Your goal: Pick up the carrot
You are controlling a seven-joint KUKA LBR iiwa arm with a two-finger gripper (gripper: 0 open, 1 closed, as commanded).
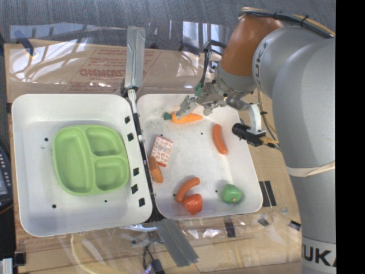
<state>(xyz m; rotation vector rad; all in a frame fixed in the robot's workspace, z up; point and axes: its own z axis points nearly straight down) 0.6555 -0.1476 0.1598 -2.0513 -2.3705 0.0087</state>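
The carrot [188,118], orange with a green stub at its left end, lies flat near the back wall of the right bin [248,153]. My gripper [197,107] hangs right over it at its far side. The two fingers are spread apart, one fingertip [185,104] above the carrot's left half and the other toward its right end. The carrot rests on the bin floor, not lifted. The grey arm and its orange band come in from the upper right.
The right bin also holds an orange sausage [219,138], a red and white packet [162,151], a small sausage [155,170] by the left wall, another sausage [187,188], a red pepper [193,204] and a green pepper [231,194]. A green divided plate [91,158] lies in the left bin.
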